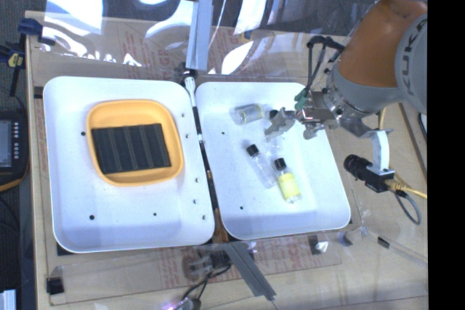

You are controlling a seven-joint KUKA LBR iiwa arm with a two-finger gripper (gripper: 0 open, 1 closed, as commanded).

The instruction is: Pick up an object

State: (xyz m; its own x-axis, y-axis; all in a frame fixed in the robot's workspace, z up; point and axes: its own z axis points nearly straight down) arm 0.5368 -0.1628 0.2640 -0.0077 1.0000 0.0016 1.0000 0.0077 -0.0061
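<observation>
The right bin [320, 210] holds three small items. A silvery cylinder [247, 113] lies near its back. A clear bottle with a black cap [259, 160] lies in the middle. Just right of it lies a yellow bottle with a black cap [288, 184]. My gripper [280, 123] hangs over the back right part of this bin, right of the silvery cylinder and above the two bottles. Nothing is visibly held in it. The grey arm with its orange band [378, 47] comes in from the right.
The left bin [73, 214] carries a yellow tray with a dark ribbed insert [133, 143]. A metal divider [197, 29] stands behind the gap between the bins. A black cable plug [363, 170] hangs off the wrist beside the right bin's right rim.
</observation>
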